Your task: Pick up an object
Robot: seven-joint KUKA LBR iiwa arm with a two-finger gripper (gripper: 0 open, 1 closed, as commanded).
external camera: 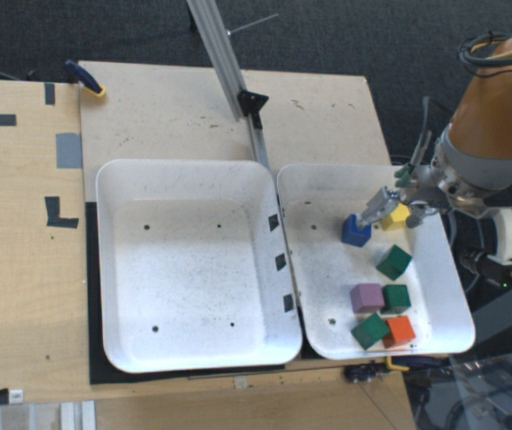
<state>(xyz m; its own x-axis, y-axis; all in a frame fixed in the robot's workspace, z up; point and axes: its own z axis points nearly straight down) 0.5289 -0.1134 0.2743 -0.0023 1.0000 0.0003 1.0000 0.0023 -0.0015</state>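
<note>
No writing or brand mark can be read on anything here.

Nearest the camera, at the front of the right bin [435,330], sits a cluster of blocks: an orange block [401,331] touching a green block [370,331], and just behind them a purple block [367,296] beside another green block [396,296]. A third green block [394,262] lies tilted a little farther back, apart from the cluster. Something dark pokes out under the bin's front edge, too cut off to name.

Farther in, a blue block [356,231] rests on the bin floor, and a yellow block [396,216] lies just beside it toward the right wall, partly hidden by the arm's tool. The gripper [383,206] hangs right over these two, its tip close above the blue block; whether its fingers are spread or closed is not something I can tell, as the metal parts blur together. The wrist behind it, grey with an orange band [493,106], is cut off by the frame's right side.

The left bin [112,240] shows only small dark specks on its floor.

At the back, a grey metal bar [215,38] slants across the bench, ending in a black clamp [252,103]. A small blue and yellow tool [85,77] lies at the board's far left corner, too small to identify.
</note>
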